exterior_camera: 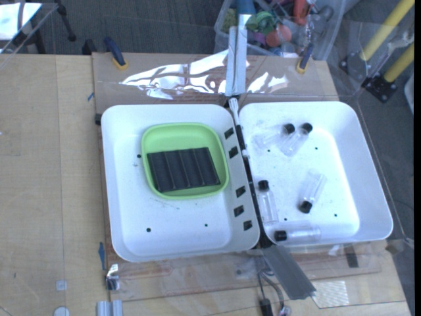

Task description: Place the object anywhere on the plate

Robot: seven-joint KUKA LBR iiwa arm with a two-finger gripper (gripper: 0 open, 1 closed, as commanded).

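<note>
A green square plate (184, 137) lies in the left white bin (125, 196). A dark ridged rectangular object (182, 169) rests on the plate, tilted slightly and covering most of its floor. In the right white bin (355, 176) lie several clear plastic vials with black caps: two near the top (289, 139), one at the middle right (310, 191), one along the left wall (266, 199) and one along the front wall (297, 233).
A clear tub of colourful items (283, 12) stands behind the bins. Crinkled shiny plastic film (197, 78) lies at the back of the bench. A grey bracket (286, 272) and cables sit in front of the bins. Bare wood extends to the left.
</note>
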